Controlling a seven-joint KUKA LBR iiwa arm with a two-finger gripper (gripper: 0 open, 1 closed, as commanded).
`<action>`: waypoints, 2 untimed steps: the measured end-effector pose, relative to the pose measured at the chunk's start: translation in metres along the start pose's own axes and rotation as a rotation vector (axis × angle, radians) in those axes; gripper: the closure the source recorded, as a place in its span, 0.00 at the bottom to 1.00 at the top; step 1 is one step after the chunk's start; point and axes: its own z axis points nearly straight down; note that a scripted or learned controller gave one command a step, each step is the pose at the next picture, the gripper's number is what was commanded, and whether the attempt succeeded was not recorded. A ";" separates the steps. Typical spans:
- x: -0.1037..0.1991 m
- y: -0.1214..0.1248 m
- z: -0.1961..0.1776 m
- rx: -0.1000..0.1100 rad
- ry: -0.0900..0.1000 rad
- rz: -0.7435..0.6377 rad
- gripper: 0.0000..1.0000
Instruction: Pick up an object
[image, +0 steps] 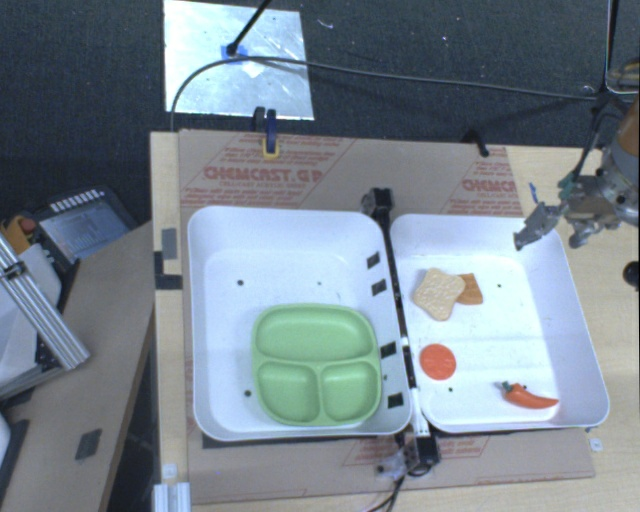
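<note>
My gripper (556, 229) hangs with jaws spread, gripping nothing, over the right bin's (575, 300) far corner; cracker (438, 292), tomato slice (437, 361) and carrot (528, 397) lie below-left.

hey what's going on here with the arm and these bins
A robot arm reaches in from the right, and its gripper hangs open over the far right corner of the right bin, holding nothing. That bin holds a beige bread slice with an orange-brown piece touching it, an orange disc and a toy carrot. The left bin holds a green divided plate. Nothing has been picked up yet.
</note>
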 end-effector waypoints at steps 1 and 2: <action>0.001 0.002 -0.007 -0.011 -0.002 -0.003 0.00; 0.010 0.006 0.047 -0.009 -0.002 -0.005 0.00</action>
